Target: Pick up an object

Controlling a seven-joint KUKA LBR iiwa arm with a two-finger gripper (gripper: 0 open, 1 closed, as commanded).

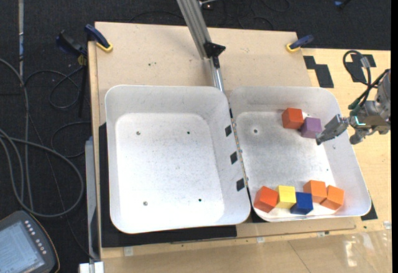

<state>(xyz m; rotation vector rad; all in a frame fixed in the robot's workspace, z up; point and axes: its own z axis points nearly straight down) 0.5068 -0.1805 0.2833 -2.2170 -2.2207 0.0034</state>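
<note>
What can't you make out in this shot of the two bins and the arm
- Arm: cut off by the camera view's right edge; most of it is out of frame.
- Gripper: too small and blurred to read.
- Purple block: whether the gripper touches it is unclear.
- Blue block: partly covered by neighbouring blocks in the right bin.

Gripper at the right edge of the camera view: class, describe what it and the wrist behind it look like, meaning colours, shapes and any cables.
The gripper is dark grey, with slim finger parts jutting from a blocky grey metallic body. A small teal-green spot shows on that body. Dark cables loop above it towards the pale grey wrist at the picture's edge. Finer markings are too small to read.
</note>
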